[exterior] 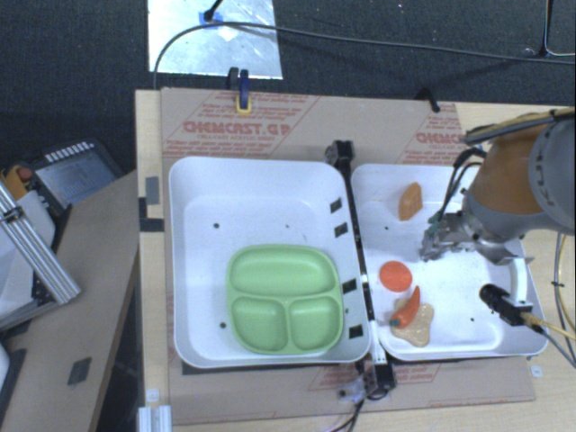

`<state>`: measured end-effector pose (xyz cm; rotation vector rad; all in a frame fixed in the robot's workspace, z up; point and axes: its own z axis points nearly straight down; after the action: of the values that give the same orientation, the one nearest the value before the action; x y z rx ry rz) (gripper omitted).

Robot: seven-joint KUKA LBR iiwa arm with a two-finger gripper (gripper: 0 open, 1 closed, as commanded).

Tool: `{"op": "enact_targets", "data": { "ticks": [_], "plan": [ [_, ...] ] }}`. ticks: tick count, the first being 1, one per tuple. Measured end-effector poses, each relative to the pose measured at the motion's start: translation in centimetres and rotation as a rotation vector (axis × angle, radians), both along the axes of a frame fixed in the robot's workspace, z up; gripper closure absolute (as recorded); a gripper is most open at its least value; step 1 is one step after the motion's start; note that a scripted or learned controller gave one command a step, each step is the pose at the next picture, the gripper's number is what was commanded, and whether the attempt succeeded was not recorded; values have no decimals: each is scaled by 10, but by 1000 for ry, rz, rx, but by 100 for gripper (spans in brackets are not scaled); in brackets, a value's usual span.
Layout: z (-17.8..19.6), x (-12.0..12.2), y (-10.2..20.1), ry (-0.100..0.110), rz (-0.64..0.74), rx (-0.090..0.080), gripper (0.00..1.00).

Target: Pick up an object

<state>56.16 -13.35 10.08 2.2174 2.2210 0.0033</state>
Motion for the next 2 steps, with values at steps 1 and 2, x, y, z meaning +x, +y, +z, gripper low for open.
{"op": "enact_targets", "data": {
  "ticks": [1,2],
  "plan": [
    [52,6,9,-2,3,0,100],
    [106,8,9,-3,3,-1,100]
  ]
}}
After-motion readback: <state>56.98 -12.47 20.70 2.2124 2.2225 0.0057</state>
